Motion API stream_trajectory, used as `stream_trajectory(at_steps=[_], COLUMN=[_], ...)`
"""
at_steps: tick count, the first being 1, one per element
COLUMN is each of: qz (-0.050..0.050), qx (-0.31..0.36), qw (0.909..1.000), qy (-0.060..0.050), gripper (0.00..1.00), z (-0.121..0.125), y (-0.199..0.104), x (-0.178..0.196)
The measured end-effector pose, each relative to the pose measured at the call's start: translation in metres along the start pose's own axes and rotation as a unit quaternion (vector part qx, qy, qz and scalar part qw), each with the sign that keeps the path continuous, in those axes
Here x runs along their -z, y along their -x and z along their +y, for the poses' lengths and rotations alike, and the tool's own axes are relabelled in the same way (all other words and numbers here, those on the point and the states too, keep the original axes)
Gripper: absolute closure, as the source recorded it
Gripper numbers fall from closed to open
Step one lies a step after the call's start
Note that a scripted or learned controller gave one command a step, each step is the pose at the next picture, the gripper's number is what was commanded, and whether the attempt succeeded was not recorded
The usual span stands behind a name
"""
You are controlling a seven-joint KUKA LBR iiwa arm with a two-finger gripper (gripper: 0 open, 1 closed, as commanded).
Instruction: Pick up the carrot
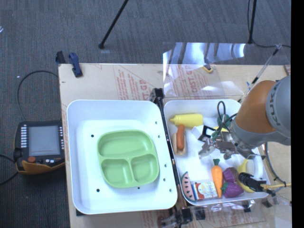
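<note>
Camera view: red print on the bench board (135, 82) is too blurred to read. Carrot (217, 179) lies in the right bin (190, 103), long axis running near-to-far, green top toward the gripper (210, 146), just beyond it. Gripper state: cannot tell. Purple toy (231, 182) touches the carrot's right side.

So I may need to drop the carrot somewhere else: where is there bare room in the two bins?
Left bin: a bare white border all round the green tray, widest along the top. Right bin: crowded; the carrot, watermelon slice, carton and grapes pack its lower end, with a small bare patch between the hot dog and the gripper.
</note>
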State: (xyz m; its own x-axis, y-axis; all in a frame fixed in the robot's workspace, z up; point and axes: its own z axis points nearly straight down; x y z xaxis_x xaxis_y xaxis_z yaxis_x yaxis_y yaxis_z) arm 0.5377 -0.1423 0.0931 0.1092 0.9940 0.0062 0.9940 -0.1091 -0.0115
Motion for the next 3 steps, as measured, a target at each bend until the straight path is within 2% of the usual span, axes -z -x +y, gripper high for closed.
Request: stream_trajectory(at_steps=[1, 2, 3], qz=[0.002, 0.002, -0.002], qx=[-0.002, -0.003, 0.104], qw=[1.0000, 1.0000, 0.9946], qy=[-0.003, -0.003, 0.003], gripper=[1.00, 0.00, 0.00], z=[0.000, -0.001, -0.054], y=[-0.001, -0.001, -0.003], x=[0.008, 0.007, -0.008])
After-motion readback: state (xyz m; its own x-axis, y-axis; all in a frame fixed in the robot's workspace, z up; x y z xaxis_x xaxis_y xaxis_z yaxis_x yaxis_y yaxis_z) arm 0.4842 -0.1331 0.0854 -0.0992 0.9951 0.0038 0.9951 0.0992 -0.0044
